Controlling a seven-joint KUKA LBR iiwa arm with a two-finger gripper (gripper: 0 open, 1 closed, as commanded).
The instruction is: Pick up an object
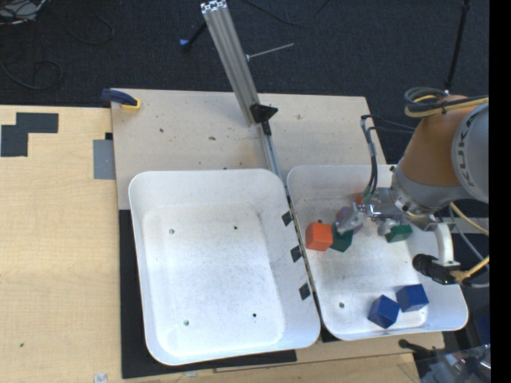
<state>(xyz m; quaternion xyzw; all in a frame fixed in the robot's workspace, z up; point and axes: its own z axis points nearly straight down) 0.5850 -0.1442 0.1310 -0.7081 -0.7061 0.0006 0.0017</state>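
Two bins, four blocks, and no block lifted yet.

Going left to right: left bin (160, 206) is bare white; right bin (335, 183) holds all the blocks. An orange block (319, 236) sits near the divider, touching a green block (342, 242) just to its right. The gripper (351, 218) hangs low right over that green block, its tip close to the pair; whether its fingers are apart or together I cannot tell, and no block shows between them. Two blue blocks (397, 304) lie side by side at the near right corner, well apart from the gripper. Judging by this, the approach looks made, while the grasp and the lift are left to do.
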